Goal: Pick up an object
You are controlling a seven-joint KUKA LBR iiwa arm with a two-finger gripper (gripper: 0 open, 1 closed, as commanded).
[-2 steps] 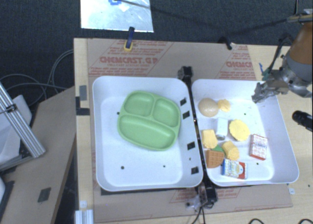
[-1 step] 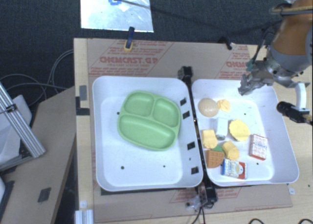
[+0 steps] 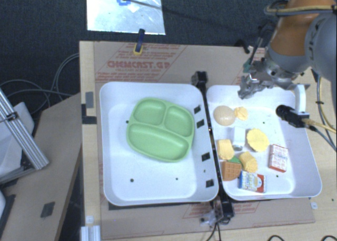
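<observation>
My fingers (image 3: pixel 247 92), their spread impossible to tell, hover at the right white bin's (image 3: pixel 310 182) far edge, just beyond the pale beige egg-shaped toy (image 3: pixel 224 114), which could roll aside if nudged.

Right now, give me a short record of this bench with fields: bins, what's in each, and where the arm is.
left bin: white bin holding a green divided plate
right bin: white bin holding toy foods
right bin items: beige egg-like ball, round yellow piece, waffle square, red and white carton, blue and white carton
arm: gripper above the right bin's far edge
held: nothing seen between the jaws
</observation>
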